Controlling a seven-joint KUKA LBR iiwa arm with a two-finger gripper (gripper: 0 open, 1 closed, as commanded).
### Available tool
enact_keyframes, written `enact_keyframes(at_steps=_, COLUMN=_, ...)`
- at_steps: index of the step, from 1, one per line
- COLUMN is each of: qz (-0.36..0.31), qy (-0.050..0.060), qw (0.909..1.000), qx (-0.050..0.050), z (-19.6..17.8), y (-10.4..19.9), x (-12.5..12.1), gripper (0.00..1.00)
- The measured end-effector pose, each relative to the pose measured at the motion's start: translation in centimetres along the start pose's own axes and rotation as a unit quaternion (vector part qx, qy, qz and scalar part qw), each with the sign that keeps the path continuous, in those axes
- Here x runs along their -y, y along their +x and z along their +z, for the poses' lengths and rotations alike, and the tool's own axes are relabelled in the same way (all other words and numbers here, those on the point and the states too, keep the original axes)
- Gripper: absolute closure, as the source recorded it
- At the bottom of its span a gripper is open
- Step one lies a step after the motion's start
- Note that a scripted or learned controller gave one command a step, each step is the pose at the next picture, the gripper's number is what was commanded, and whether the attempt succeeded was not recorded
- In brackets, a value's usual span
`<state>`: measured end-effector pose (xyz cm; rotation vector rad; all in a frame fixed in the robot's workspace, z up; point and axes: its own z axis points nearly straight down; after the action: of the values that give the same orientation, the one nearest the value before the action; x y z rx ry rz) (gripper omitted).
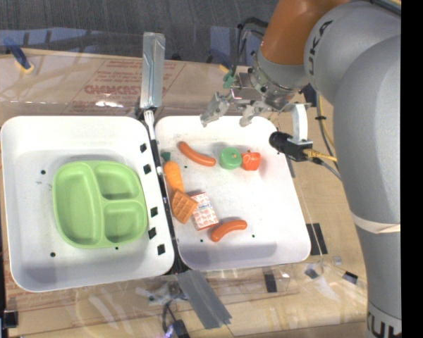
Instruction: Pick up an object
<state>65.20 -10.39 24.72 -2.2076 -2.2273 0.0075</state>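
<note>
My gripper (228,114) hangs open over the far edge of the right bin (282,210), with nothing between its two metal fingers. Below it in that bin lie a sausage (197,154), a green round piece (230,158) and a red pepper (251,160) touching it. Along the bin's left side lie a carrot (173,175), a waffle (182,205) and a small red-and-white packet (204,211). A second sausage (228,229) rests near the front of the bin.
The left bin (21,189) holds a green divided plate (99,203). A grey divider strip (152,69) stands behind the gap between the bins. My arm's grey body fills the right side, with a black cable connector (287,145) hanging over the right bin's edge.
</note>
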Motion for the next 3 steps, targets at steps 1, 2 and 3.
enact_keyframes(at_steps=1, qz=-0.003, qy=0.001, qw=1.0000, qx=0.001, z=15.0, y=1.3, x=-0.1, gripper=0.00)
enact_keyframes(at_steps=2, qz=0.023, qy=0.000, qw=0.9997, qx=0.000, z=15.7, y=1.3, x=4.8, gripper=0.00)
enact_keyframes(at_steps=3, qz=0.022, qy=0.002, qw=0.9998, qx=0.000, z=14.9, y=1.3, x=4.9, gripper=1.00)
